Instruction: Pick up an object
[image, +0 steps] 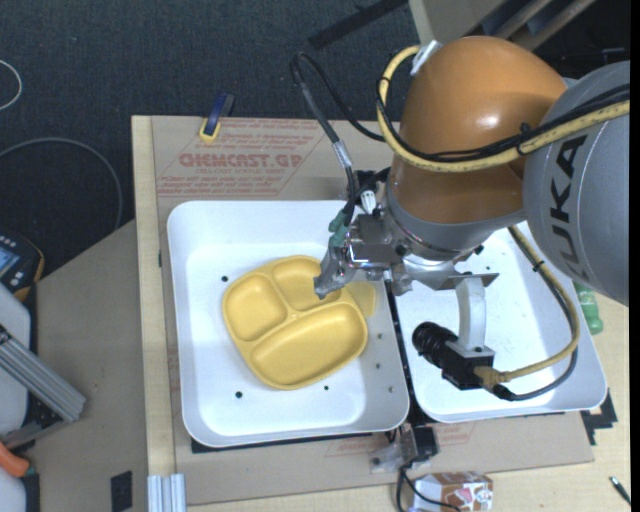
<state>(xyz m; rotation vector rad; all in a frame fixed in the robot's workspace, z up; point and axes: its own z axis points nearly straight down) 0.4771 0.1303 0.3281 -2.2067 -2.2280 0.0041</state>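
Observation:
A yellow divided plate (293, 320) with three compartments lies in the left bin (200, 250), slightly right of the bin's middle. My gripper (342, 270) hangs low over the plate's far right rim, close to the wall between the two bins. The arm's big orange and grey wrist hides the gripper's upper part and the near left of the right bin (540, 370). Nothing is visibly lifted off the bin floor.
A green object (590, 310) lies at the right bin's right edge. A black cable fitting (445, 355) on the arm hangs over the right bin. Printed cardboard (255, 155) with a blue and yellow clip (213, 118) lies behind the bins. A small brown packet (460, 492) sits in front.

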